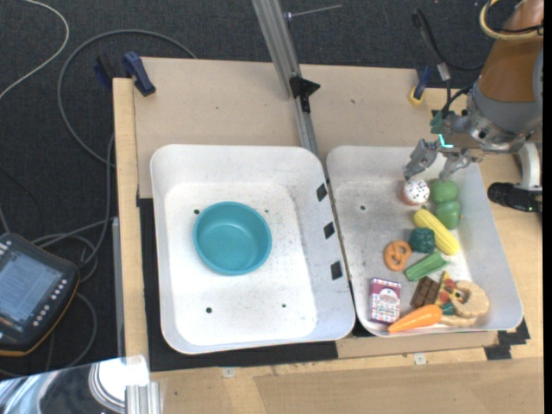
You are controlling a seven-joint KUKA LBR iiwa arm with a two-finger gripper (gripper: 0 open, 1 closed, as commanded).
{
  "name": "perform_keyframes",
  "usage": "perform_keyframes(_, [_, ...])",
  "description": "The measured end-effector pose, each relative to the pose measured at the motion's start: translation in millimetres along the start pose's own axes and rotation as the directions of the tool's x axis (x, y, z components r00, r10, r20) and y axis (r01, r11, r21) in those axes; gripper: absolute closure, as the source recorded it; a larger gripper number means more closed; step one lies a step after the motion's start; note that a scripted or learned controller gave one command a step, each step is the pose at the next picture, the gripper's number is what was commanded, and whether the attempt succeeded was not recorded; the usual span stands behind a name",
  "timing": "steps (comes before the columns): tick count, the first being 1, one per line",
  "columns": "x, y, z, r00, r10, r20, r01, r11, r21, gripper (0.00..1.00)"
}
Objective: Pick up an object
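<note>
Risk first: the tool (442,159) hangs over the far end of the right bin (362,179), above a tight cluster of toy food. Directly under it lie a small white ball with red dots (415,191) and a green pepper-like piece (445,191), touching or nearly so. A descent between them could wedge one finger on each and close on neither. The ball is round and would likely squirt sideways under an off-centre pinch.

Using the ball as landmark: a yellow corn cob (436,229) lies just nearer the camera, with a dark green broccoli piece (422,240) against it; an orange pretzel (397,254) sits beyond that, apart from the rest. Farther on lie a green cucumber-like piece (426,266), a pink packet (385,300), a carrot (417,318), and a mixed heap against the bin wall. The pile is crowded, so any sweep could drag neighbours.

The left bin (172,179), well away from the ball, holds a teal bowl (232,237).

Arm pose: it reaches in over the bin's far right corner, orange band (514,63) high, wrist pitched down toward the ball. Fingers look parted, with nothing between them; nothing is lifted yet.
</note>
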State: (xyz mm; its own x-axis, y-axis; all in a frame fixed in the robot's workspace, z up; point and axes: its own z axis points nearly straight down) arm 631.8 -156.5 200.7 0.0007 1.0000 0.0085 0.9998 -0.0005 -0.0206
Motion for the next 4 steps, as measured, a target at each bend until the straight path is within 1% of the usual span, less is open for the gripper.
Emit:
perform_keyframes(1, [0,2,-4,1.0,-0.001,0.001,0.001,1.0,-0.008,0.0])
perform_keyframes(2, [8,3,42,1.0,-0.002,0.001,0.002,1.0,-0.001,0.0])
perform_keyframes(3, [4,4,75,1.0,0.001,0.005,-0.001,1.0,-0.014,0.0])
perform_keyframes(4, [0,12,85,1.0,0.002,0.012,-0.002,0.999,-0.032,0.0])
